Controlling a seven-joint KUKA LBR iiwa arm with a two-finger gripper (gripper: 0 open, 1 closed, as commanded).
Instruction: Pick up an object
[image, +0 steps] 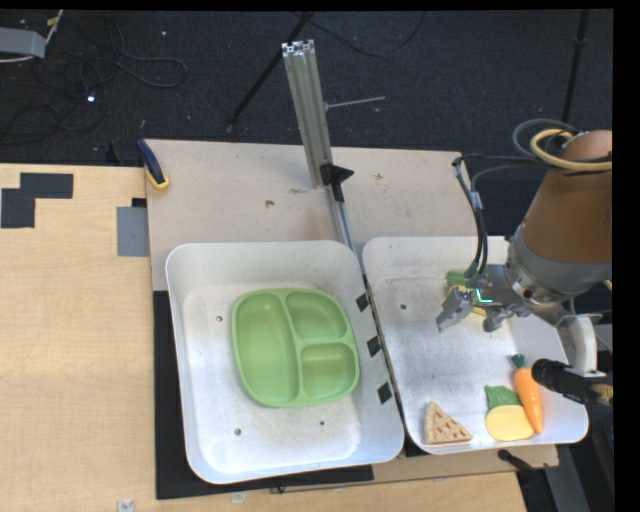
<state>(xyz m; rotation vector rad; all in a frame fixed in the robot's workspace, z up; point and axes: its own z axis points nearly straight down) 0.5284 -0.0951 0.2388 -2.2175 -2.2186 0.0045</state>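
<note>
At the near edge of the right bin, toward its near right corner, three small things are lying in a cluster: a waffle-patterned wedge nearest the bin's middle, a yellow lump just beside it with a green block touching its far side, and an orange carrot lying lengthwise against the right side of both, its green tip pointing away from the near edge. In the left bin, a green divided plate is sitting flat around the centre, three compartments facing up, well apart from every wall. Farther back in the right bin, the gripper is hanging over the bare floor past the bin's middle, toward the right wall, well apart from the cluster near the front. Its two fingers are spread apart with a clear gap between them and nothing is sitting in that gap. The grey arm with its orange band is reaching in above it from the right. Beyond both bins, an aluminium post is standing on the tan board near the bins' shared far corner, and a yellow-and-blue clamp is gripping the board's far left corner.
</note>
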